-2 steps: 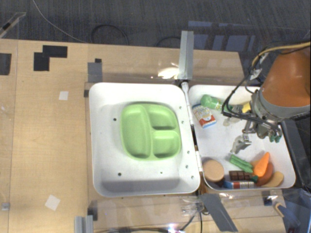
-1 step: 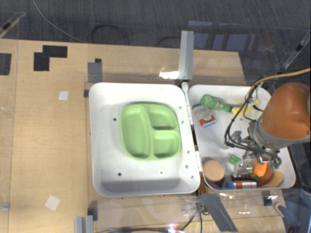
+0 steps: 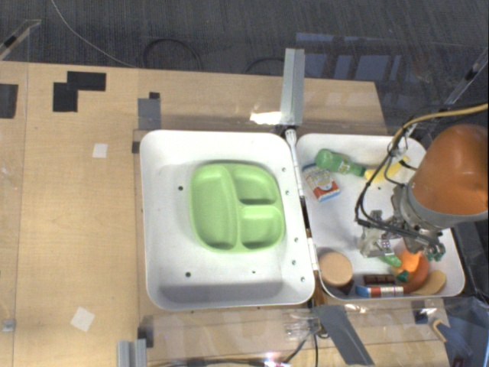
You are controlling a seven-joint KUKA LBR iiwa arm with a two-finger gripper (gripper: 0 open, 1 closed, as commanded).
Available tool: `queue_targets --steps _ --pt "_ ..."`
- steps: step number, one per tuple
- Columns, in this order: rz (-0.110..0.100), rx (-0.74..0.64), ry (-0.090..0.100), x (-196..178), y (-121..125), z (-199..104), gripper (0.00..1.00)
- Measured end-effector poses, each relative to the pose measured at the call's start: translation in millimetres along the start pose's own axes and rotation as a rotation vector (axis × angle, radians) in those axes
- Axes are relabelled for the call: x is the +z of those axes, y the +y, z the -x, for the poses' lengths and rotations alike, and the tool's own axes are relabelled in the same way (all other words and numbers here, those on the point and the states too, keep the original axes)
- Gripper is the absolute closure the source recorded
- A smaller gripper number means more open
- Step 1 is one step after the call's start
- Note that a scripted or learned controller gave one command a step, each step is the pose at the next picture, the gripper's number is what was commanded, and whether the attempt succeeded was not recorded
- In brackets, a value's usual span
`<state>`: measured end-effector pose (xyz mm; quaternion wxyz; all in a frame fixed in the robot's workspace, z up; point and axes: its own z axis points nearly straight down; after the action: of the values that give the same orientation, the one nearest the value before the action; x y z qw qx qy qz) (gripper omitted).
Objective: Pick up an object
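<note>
Hand (image 3: 399,245), grip state unclear, sits low over the orange toy (image 3: 411,264) near the right bin's (image 3: 344,145) front edge; best to descend straight and close gently.

A light green tray (image 3: 235,206) sits in a white bin (image 3: 164,205); the bottle (image 3: 336,161) is darker green.

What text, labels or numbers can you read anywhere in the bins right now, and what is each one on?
No text reads clearly in this view.
Small red and white carton in the right bin: printing on it, too blurred to read.
Dark marker-like stick at the bin's front edge: a label band, too small to read.
Green bottle, green divided tray in the left bin, round tan lid: no visible lettering.
</note>
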<state>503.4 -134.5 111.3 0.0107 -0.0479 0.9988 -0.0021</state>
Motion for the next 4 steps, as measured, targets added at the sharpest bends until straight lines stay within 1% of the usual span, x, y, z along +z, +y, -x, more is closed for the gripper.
queue_targets --steps 1,2,3,4 --pt "-0.002 -0.084 -0.003 -132.5 -4.6 29.7 1.00" --pt "0.004 -0.417 0.008 -151.2 -61.8 81.5 1.00" --pt "0.005 -0.534 0.006 -179.2 -86.6 164.3 1.00" --pt "0.010 -0.940 0.007 -153.1 -86.3 163.2 1.00"
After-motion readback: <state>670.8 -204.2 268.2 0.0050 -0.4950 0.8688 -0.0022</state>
